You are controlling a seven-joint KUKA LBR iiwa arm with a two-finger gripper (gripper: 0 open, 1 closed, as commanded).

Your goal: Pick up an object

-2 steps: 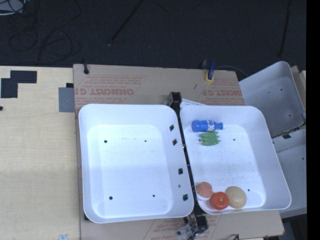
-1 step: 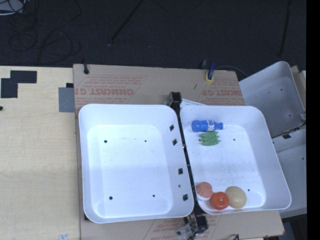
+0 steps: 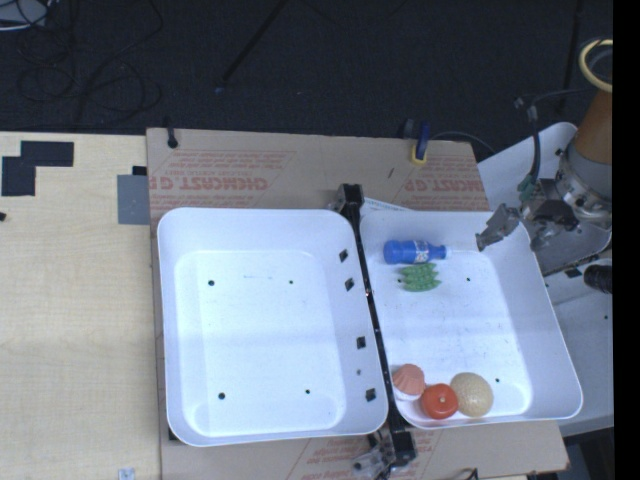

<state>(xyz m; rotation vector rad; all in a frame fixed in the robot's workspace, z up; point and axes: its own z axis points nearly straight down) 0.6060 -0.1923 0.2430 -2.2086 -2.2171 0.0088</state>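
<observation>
Front corner, right white bin (image 3: 545, 328): red round tomato-like ball (image 3: 438, 401), beige ball (image 3: 472, 393), pink shell-like piece (image 3: 407, 378).
Far end: blue plastic bottle (image 3: 413, 252), green leafy toy (image 3: 420, 278).
Gripper (image 3: 505, 223): over bin's far right rim, grasping nothing, fingers' state cannot tell.

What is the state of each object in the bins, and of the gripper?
Blue bottle: lying on its side, right bin.
Green toy: lying just below the bottle.
Pink shell: resting in the near corner.
Red tomato: resting beside the shell.
Beige ball: resting beside the tomato.
Gripper: over the bin's right edge, holding nothing.
</observation>
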